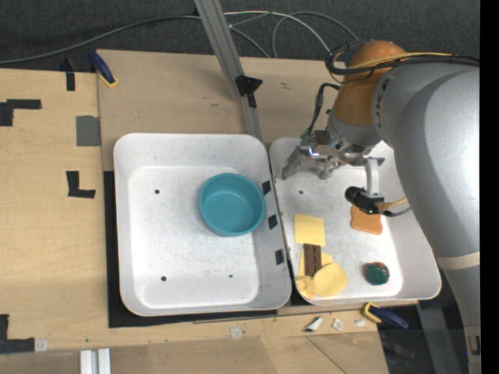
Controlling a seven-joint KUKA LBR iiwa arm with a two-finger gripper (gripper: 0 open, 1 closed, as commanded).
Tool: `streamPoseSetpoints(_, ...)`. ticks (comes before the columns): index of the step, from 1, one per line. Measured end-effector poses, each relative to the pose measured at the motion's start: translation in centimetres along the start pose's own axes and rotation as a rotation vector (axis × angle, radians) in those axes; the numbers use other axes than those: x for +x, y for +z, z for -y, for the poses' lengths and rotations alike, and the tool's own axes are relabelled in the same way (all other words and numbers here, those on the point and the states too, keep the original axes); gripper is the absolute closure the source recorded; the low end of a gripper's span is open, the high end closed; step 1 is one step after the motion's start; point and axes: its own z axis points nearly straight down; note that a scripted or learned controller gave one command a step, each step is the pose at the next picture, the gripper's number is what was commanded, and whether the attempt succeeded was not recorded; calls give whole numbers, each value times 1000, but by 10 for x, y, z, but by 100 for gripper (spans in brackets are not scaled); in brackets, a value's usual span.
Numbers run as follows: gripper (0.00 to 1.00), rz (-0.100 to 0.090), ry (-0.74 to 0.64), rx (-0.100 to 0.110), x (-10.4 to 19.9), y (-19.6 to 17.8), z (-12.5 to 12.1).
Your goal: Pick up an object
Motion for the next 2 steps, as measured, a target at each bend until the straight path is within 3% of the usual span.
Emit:
streamPoseSetpoints(1, 100, 0, -2, -1, 1, -12, -1)
streamPoseSetpoints(2, 100, -1, 1, -6, -5, -60, -8)
